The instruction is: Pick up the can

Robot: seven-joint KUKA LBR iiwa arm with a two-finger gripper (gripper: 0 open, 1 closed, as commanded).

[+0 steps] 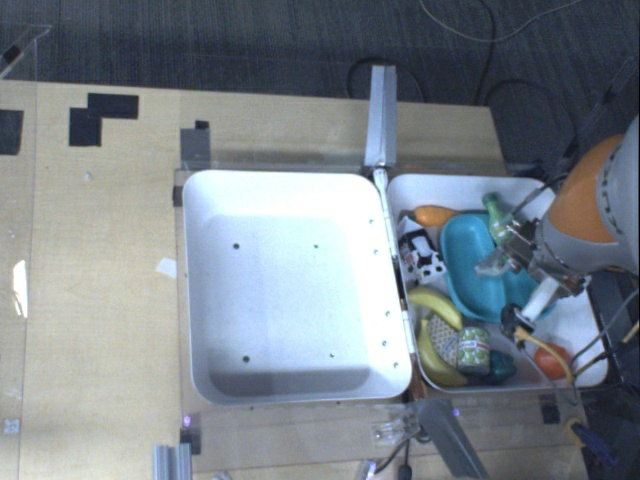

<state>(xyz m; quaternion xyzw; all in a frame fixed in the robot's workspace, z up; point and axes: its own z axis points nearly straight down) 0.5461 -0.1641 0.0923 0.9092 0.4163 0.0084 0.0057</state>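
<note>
- Two shallow white bins side by side on the bench: left bin point(200, 268) bare inside, right bin point(590, 313) crowded with small things.
- Reaching in from the right, grey arm with orange band point(585, 208), over the far right part of the right bin.
- Gripper point(512, 253) low above the teal bowl point(470, 263), near its right rim; cannot tell whether claw apart or together, and nothing seen clamped.
- Can point(473, 348), patterned, lying near the front edge of the right bin, just right of the yellow banana point(432, 343) and touching a dark teal object point(500, 366).
- Well apart from the gripper, nearer than the bowl.
- Orange piece point(435, 214) and green bottle point(495, 208) at the far side of the right bin; black-and-white toy point(420, 251) against its left wall.
</note>
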